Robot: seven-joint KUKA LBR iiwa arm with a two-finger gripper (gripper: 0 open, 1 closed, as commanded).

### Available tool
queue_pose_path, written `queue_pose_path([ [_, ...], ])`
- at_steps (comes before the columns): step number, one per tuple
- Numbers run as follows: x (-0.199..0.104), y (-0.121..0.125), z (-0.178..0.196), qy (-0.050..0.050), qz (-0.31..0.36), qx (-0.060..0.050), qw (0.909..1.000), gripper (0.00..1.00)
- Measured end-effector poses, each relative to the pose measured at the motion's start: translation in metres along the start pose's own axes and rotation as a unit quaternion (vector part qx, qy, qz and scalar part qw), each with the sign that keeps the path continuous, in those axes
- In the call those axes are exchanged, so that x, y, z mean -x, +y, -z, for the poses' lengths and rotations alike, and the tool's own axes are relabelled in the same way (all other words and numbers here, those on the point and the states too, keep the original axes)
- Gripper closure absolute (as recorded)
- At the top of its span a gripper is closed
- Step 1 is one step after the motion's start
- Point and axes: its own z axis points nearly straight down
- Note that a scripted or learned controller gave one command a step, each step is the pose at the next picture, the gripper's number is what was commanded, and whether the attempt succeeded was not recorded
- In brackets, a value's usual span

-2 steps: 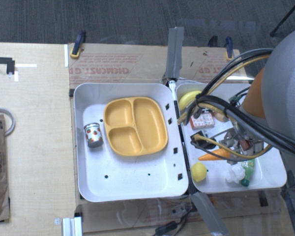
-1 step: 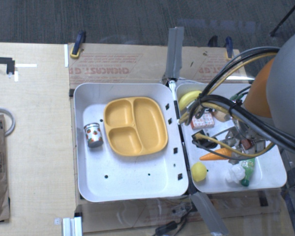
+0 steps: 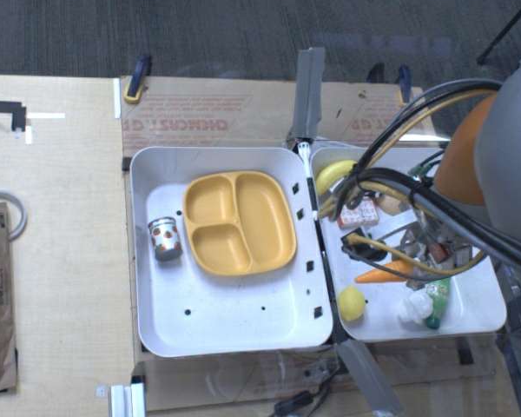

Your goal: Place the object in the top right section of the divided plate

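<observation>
- The yellow plastic divided plate (image 3: 240, 222) sits in the left white bin (image 3: 156, 320), and all three of its sections look bare, so as I read it nothing has been delivered yet.
- Just beside the plate's left edge stands a small tin can with a red-spotted label (image 3: 165, 238), upright on the bin floor and outside the plate.
- Which object is meant is not plain; the likely candidates lie in the right white bin (image 3: 478, 320): a yellow banana (image 3: 333, 175) near the top, an orange carrot (image 3: 384, 274) in the middle, a yellow lemon (image 3: 352, 303) at the lower left corner, and a green and white bottle-like item (image 3: 430, 304) at the lower right.
- The grey arm with its orange band (image 3: 464, 159) leans in over the right bin, black and yellow cables looping ahead of it.
- The gripper (image 3: 417, 248) seems to be low among the clutter near the carrot, but hoses and hardware hide it, so I cannot tell whether it is released, clenched or grasping anything.
- My guess is that the work is at the picking stage: the grasp, the carry across to the left bin and the drop into the plate's top right section all remain to be done.
</observation>
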Motion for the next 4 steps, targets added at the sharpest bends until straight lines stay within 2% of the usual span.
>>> queue_pose_path([
  [2,0.001,0.001,0.013,-0.008,0.004,0.000,1.0000,1.00],
  [3,-0.010,-0.048,0.159,0.009,0.002,0.001,1.0000,1.00],
  [4,-0.024,-0.111,0.231,0.010,-0.022,0.002,0.9997,1.00],
])
